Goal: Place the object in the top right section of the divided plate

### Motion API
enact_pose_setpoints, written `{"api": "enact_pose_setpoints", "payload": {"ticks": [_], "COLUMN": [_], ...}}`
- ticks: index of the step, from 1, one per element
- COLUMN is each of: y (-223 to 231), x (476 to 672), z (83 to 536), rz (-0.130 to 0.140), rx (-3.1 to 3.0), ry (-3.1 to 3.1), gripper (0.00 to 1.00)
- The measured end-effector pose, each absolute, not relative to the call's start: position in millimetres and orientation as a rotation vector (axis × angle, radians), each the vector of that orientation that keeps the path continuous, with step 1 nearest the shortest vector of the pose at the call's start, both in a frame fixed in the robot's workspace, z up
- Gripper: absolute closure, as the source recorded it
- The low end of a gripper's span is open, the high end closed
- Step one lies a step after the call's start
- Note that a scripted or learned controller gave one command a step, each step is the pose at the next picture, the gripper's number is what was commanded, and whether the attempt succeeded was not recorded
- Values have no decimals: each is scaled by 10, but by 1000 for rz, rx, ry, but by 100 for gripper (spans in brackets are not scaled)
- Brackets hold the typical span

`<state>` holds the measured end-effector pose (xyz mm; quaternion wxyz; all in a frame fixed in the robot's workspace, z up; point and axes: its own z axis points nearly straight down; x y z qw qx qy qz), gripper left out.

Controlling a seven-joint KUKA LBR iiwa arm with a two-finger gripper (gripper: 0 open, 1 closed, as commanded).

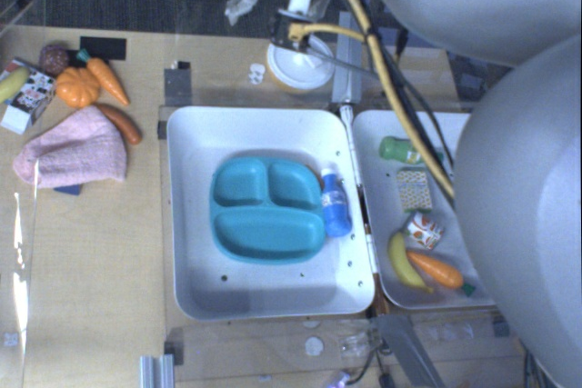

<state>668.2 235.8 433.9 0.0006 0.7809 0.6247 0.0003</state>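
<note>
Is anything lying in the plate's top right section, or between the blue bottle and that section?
Nothing visible. The blue bottle lies in the left bin against the right edge of the blue divided plate, right beside the top right section, which holds nothing.

The bench is viewed from above at a slant, the divided plate (pixel 268 218) lying near centre. Both bins are taken in around it, while the arm (pixel 491 59) crowds the frame's right.
</note>
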Motion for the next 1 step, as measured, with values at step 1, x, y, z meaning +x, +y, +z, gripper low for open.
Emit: {"api": "enact_pose_setpoints", "payload": {"ticks": [1], "y": [2358], "x": [6682], "z": [4339], "rz": [1], "rx": [2452], "ry": [1962], "gripper": [0]}}
